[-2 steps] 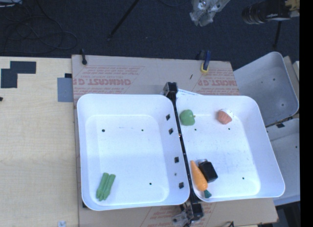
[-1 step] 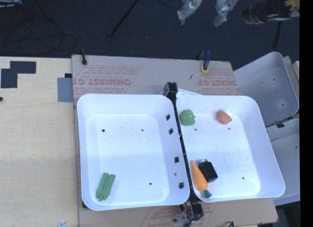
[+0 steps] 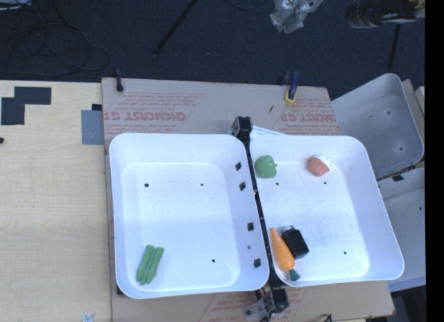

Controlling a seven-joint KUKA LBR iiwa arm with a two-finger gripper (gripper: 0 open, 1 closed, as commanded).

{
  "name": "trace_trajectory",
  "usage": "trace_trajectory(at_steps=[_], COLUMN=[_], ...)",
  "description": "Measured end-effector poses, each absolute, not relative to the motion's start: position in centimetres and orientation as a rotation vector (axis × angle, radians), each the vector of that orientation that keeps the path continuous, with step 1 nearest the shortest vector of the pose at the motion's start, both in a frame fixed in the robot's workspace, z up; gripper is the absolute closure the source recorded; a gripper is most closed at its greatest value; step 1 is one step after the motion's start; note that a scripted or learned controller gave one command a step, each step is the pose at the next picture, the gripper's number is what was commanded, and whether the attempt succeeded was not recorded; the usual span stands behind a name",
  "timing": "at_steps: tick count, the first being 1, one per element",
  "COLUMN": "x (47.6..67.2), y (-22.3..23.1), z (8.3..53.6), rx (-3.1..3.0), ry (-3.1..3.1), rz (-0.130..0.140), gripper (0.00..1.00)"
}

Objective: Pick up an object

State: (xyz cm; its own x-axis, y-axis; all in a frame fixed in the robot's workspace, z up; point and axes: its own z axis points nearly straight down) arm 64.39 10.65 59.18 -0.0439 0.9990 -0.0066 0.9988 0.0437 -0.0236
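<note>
The right bin [image 3: 368,202] holds a round green fruit [image 3: 265,166] near its back left corner and a small orange-pink piece [image 3: 318,166] further right. An orange carrot [image 3: 281,248] lies by the front left wall, touching a black block [image 3: 295,241]. In the left bin [image 3: 121,175], a bunch of green beans [image 3: 149,264] rests at the front left. My gripper [image 3: 290,17] hangs high at the top of the view, far behind both bins and away from every object.
A black divider clamp [image 3: 251,202] runs between the two bins. Both bins sit on a cardboard sheet [image 3: 173,109] on the bench. A grey curved panel [image 3: 388,119] stands at the right, and a blue-and-yellow clamp [image 3: 292,88] sits behind the bins.
</note>
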Motion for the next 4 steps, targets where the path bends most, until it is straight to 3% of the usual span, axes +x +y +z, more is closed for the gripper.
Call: trace_trajectory(at_steps=[1,2,3,4], x=[64.4,64.4,64.4,64.5], y=[10.6,10.8,10.8,11.0], z=[59.1,60.1,60.0,61.0], rx=[-2.164,-2.159,-2.158,-2.155], ry=[-2.261,-2.269,-2.268,-2.279], rz=[0.035,0.032,0.033,0.024], gripper=[0.0,1.0,0.0,1.0])
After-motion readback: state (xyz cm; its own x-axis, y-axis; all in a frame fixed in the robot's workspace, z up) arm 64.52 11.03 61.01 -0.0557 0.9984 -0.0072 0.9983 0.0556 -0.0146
